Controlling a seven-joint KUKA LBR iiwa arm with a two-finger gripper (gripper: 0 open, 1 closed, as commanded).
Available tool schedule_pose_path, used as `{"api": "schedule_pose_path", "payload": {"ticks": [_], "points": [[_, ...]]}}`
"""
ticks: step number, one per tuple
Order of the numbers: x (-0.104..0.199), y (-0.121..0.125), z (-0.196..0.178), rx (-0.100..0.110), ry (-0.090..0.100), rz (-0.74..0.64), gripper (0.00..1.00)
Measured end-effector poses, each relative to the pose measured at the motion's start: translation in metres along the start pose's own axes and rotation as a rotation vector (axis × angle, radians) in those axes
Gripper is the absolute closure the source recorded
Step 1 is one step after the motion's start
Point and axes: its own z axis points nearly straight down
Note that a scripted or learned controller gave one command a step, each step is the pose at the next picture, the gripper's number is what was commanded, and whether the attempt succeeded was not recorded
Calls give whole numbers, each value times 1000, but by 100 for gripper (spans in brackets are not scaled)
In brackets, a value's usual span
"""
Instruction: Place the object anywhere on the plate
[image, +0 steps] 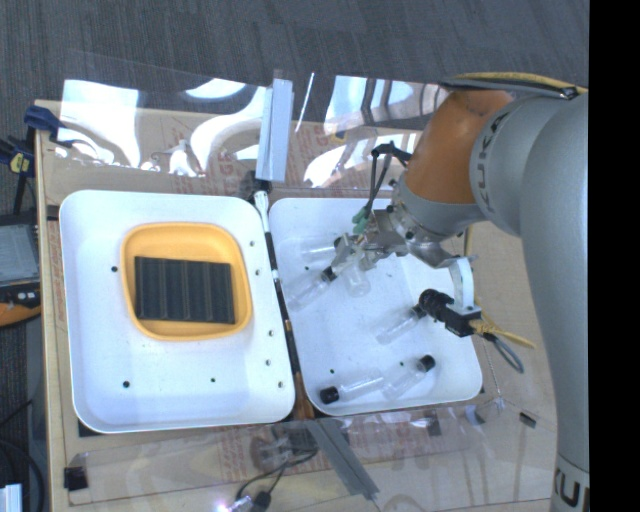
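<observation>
Bench bins, for your record: yellow plate (185, 282) sat in left bin (95, 390); gripper (352, 248), grip state indiscernible, hovered above clear tubes (400, 325) in right bin (455, 385).

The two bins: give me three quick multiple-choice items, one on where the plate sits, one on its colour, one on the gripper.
1. Which bin holds the plate? A left bin B right bin C neither
2. The plate's rim is: A blue B yellow C red
3. The gripper is over: A the plate B the bench edge C the right bin

Answers: 1 A, the plate lies in the left bin. 2 B, yellow rim around a dark ribbed centre. 3 C, it hangs above the right bin, among clear tubes.
</observation>
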Motion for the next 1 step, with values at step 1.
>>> {"api": "schedule_pose_path", "payload": {"ticks": [1], "points": [[54, 1, -19, -1, -1, -120, 100]]}}
